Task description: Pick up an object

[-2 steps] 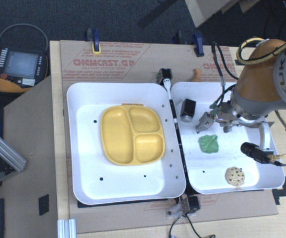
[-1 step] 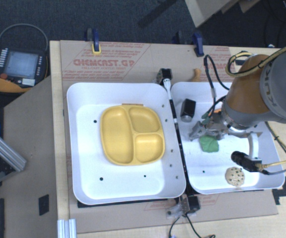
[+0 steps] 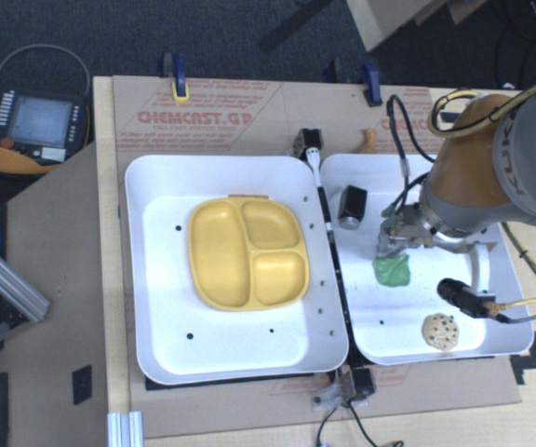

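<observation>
In the right bin (image 3: 501, 343), a crumpled green object (image 3: 393, 271) lies near the middle. My gripper (image 3: 394, 241) hangs over the green object's upper edge, low and close to it, but contact between them cannot be made out. A round speckled cookie (image 3: 441, 331) rests near the bin's front edge. A small dark cylinder (image 3: 352, 205) lies in the bin's back left part, left of the gripper.
The left bin (image 3: 156, 277) holds a yellow divided plate (image 3: 247, 250) in its middle. The grey arm with its orange band (image 3: 463, 156) covers the right bin's back right part. A black rail (image 3: 326, 226) runs between the two bins.
</observation>
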Motion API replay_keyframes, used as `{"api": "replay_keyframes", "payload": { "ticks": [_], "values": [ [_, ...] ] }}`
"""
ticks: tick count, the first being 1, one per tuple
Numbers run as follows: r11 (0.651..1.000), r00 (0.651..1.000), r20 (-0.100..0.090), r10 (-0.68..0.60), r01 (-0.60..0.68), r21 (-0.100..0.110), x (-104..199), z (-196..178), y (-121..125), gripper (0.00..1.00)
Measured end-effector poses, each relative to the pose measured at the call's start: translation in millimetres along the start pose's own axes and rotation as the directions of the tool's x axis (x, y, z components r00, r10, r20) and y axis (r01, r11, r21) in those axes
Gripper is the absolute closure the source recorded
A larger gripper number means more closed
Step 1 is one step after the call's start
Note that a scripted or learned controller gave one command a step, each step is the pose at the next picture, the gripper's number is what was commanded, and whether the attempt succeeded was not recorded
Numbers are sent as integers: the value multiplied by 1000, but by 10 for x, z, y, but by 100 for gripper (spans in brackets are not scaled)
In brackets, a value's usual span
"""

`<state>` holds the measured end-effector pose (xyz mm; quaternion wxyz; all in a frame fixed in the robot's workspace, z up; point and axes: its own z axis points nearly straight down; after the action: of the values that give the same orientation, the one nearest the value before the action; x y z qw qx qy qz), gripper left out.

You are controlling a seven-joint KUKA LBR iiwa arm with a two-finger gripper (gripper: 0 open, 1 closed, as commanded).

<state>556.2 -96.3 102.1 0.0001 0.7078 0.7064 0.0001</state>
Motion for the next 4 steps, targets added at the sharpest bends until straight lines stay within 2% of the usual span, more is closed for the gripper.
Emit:
{"api": "replay_keyframes", "payload": {
  "ticks": [1,2,3,4],
  "values": [
    [1000,1000,1,-2,2,-5,36,-557,-82,100],
    [1000,1000,2,-3,3,-6,7,-1071,28,100],
    [1000,1000,1,-3,3,-4,5,-1223,37,100],
    [1000,1000,-2,-7,7,3,493,-1149,21,100]
  ]
}}
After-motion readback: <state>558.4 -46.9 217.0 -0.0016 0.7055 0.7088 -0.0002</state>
